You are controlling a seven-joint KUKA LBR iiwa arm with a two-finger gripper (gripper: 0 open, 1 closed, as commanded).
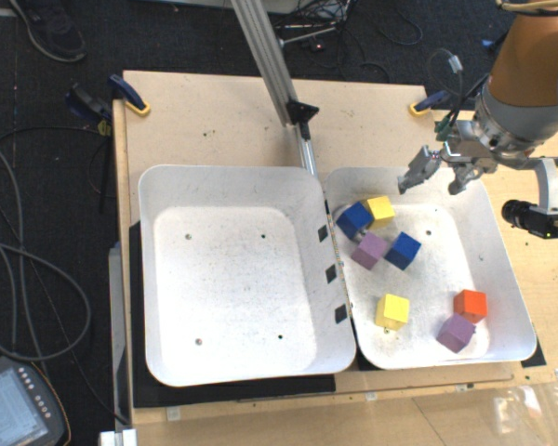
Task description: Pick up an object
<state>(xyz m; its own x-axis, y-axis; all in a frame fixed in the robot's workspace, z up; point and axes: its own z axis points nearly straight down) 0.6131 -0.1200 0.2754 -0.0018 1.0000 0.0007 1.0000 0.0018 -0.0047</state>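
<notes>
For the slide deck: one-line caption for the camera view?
Open gripper poised above the right bin, which holds seven coloured blocks, none between its fingers.

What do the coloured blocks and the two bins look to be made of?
Blocks, e.g. the orange block and a yellow block: probably foam or painted wood, matte, no glare. Bins, e.g. the left bin: likely thin moulded plastic, white, rounded rims, speckled with scuffs.

Seven blocks [400, 249] lie in the right bin [502, 249]. The gripper [437, 177] hovers above that bin's far edge.
</notes>
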